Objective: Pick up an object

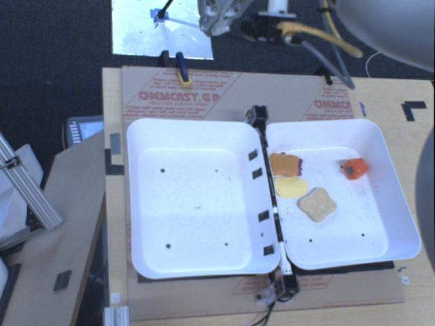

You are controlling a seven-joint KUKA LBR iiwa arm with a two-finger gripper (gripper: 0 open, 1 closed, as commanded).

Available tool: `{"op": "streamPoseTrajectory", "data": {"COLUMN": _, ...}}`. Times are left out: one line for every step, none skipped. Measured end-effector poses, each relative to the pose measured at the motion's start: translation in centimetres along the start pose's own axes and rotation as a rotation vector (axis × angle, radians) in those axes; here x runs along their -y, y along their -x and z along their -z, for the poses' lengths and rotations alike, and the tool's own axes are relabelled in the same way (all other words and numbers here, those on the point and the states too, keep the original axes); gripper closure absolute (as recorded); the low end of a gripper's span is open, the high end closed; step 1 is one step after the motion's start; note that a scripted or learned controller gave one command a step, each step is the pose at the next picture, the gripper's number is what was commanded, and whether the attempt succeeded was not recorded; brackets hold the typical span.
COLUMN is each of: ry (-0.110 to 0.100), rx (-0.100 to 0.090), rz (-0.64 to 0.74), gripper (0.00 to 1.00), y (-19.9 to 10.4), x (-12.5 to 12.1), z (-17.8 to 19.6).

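— Red print on the board (204, 90) under the bins reads "CHEMCAST GP", once above the left bin (146, 202) and partly again above the right bin (391, 182).

— What lies in the bins?

— The right one holds four things: an orange piece (285, 164) with a purple edge by the divider, a yellow disc (291, 187) just below it, a tan square (317, 204) touching the disc's lower right, and a red-orange piece (354, 168) well apart toward the right wall.

— And the gripper (219, 12)?

— It hangs at the top, beyond the bins, over a shiny sheet (139, 15). Nothing sits in it; whether it's open I cannot tell.
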State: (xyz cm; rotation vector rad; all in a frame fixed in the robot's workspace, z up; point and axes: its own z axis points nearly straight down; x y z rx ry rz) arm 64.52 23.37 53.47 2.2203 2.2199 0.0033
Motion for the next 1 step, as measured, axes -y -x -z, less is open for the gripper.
{"op": "streamPoseTrajectory", "data": {"ry": 0.000, "rx": 0.000, "rz": 0.000, "gripper": 1.00, "y": -0.01, "x": -2.39, "z": 0.01}}
